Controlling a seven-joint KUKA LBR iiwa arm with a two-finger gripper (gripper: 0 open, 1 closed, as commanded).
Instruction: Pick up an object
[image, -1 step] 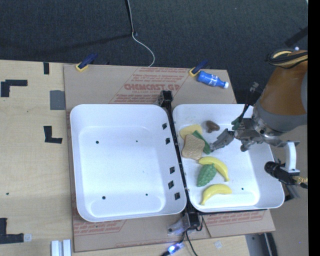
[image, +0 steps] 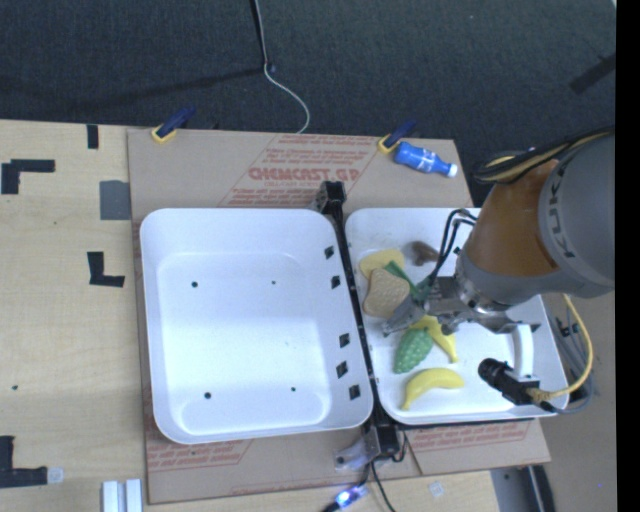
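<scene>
Down in the right bin (image: 520, 400) we see the gripper (image: 415, 310) low over a tan thing (image: 384, 292), green thing (image: 412, 350) and yellow bananas (image: 432, 384). We cannot tell how it stands.

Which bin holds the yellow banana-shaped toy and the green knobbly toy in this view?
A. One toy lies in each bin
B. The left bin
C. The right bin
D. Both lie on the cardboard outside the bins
C: the yellow banana-shaped toy and the green knobbly toy both lie inside the right bin, under the arm.
</scene>
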